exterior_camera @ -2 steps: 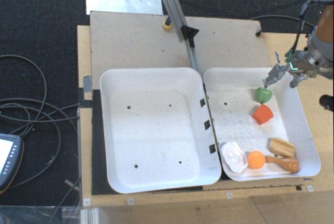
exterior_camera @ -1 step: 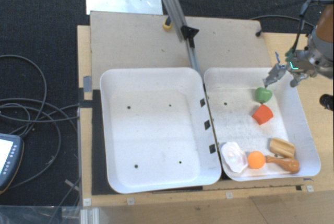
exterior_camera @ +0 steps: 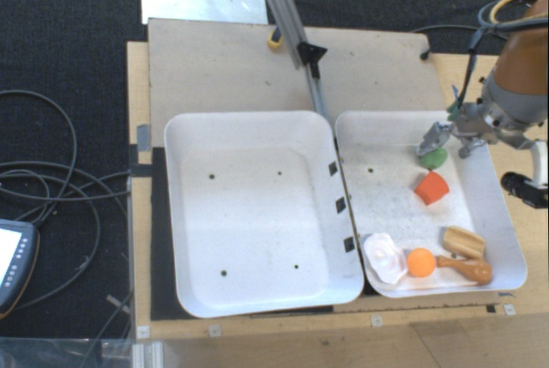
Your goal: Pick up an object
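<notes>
Right bin [exterior_camera: 377, 186], gripper [exterior_camera: 450, 141] over green object [exterior_camera: 432, 157]

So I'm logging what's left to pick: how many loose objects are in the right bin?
5, all in the right bin: green object by the tool, red block mid-bin, white object, orange ball and wooden piece along the near edge.
</notes>
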Motion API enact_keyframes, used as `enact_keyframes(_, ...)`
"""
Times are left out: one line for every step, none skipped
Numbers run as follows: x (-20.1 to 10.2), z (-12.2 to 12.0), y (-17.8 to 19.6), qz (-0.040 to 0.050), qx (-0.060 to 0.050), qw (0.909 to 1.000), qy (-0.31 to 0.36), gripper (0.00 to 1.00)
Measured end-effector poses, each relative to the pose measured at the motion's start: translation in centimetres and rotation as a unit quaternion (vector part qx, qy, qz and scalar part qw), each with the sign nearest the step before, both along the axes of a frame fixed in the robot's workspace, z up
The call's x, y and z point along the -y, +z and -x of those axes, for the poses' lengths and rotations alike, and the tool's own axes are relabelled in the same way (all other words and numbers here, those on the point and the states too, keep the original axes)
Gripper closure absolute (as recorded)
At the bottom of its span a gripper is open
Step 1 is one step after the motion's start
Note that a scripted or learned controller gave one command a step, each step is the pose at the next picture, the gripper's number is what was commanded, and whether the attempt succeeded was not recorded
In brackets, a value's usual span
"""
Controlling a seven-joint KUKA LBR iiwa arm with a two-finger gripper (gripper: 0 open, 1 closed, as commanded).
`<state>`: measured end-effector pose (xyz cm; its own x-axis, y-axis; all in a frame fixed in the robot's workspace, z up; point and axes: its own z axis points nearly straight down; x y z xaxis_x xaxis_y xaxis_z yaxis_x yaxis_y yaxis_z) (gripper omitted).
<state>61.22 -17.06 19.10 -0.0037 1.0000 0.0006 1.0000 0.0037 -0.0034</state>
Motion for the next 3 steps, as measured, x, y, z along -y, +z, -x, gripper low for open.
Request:
enact_keyframes(0.1,-0.4,-4.3,0.0001,0.000,1.0000,0.000,0.00)
enact_keyframes(0.1,-0.4,-9.5,0.0000,0.001,1.0000,-0.001,0.00)
enact_keyframes(0.1,-0.6,-8.0,0.0006,0.004,1.0000,-0.001,1.00)
